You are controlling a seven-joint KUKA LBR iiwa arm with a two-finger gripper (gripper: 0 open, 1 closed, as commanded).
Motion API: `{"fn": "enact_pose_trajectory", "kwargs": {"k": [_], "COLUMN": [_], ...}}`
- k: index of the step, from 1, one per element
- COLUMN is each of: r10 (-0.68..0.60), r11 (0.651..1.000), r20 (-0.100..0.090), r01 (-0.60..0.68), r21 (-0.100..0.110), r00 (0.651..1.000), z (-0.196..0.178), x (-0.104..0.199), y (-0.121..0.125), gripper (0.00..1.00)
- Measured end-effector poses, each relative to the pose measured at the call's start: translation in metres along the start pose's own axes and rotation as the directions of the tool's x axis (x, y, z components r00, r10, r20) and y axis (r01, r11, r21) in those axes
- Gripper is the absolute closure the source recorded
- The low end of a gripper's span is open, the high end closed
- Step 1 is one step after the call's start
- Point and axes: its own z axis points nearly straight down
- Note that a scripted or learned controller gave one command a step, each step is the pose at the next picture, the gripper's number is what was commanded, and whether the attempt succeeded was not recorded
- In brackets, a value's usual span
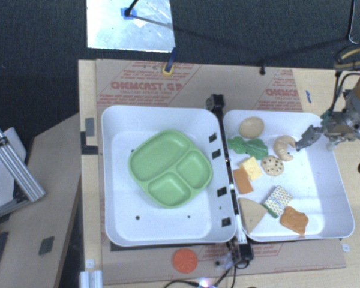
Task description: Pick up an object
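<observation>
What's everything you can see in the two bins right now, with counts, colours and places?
divided plate: 1, green, left bin
egg: 1, beige, right bin, far left corner
leafy piece: 1, green, below egg
croissant: 1, tan, by hand
cookie: 1, speckled brown, centre
cheese: 1, yellow, beside cookie
orange slab: 1, left side
wedge: 1, tan, near left corner
patterned packet: 1, centre front
toast: 1, orange-brown, front
disc: 1, orange, bench front
hand: 1, grey, over right bin

Robot lab, bench [138,77], two white bins [117,161]
</observation>
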Motion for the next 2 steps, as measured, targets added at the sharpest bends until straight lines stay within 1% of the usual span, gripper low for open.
{"fn": "enact_pose_trajectory", "kwargs": {"k": [1,2], "r10": [-0.003,-0.001], "r11": [1.0,1.0], "r20": [0.003,0.002], "r01": [0.003,0.001], "r21": [-0.011,-0.009], "r00": [1.0,1.0], "z": [-0.007,0.037], "x": [0.0,-0.003], "y": [0.003,-0.002], "gripper": [0.0,0.0]}}
